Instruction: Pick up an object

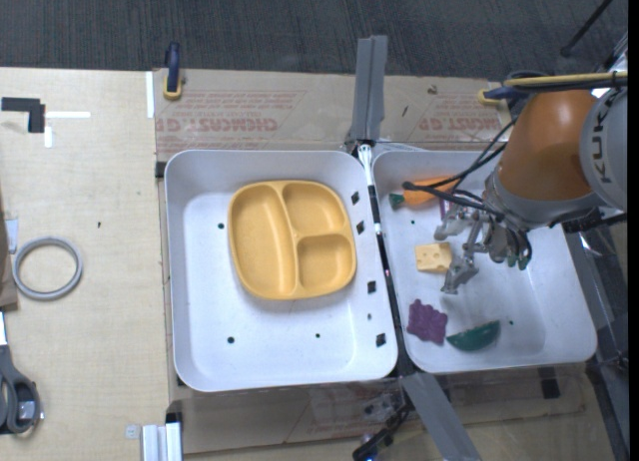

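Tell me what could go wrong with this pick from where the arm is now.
The gripper hangs right beside the yellow cheese piece, so it may nudge the piece away instead of closing round it. The purple piece and green piece lie close together below, so a descent there might disturb both.

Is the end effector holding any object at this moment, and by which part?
Nothing is held. The end effector hangs open above the right bin, beside the cheese piece, with nothing between its fingers.
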You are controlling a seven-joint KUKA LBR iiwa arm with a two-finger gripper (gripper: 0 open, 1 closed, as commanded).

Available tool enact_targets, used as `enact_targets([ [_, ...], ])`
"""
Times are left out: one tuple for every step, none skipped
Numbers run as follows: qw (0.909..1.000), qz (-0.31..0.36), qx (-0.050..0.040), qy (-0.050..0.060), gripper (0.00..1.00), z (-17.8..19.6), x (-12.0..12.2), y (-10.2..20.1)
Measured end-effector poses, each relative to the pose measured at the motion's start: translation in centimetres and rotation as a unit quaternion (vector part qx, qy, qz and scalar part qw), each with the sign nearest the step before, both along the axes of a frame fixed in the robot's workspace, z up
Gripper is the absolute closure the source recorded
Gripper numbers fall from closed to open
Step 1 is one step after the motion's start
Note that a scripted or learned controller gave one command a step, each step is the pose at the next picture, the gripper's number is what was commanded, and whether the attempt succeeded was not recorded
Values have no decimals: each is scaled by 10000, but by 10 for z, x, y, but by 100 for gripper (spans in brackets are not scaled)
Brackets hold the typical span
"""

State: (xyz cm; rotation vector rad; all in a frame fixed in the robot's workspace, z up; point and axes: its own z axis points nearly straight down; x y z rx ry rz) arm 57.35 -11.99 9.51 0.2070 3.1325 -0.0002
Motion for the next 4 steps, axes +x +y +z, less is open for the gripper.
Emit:
enact_targets([
  [9847, -1742, -2, -4, 0, -3, 50, 21],
  [8890, -4579, 3, -4, 0, -3, 55, 8],
  [8824, -4706, -1, 8, 0, -4, -17, -2],
  [8829, -4696, -7, 5, 100, 6, -16, -2],
])
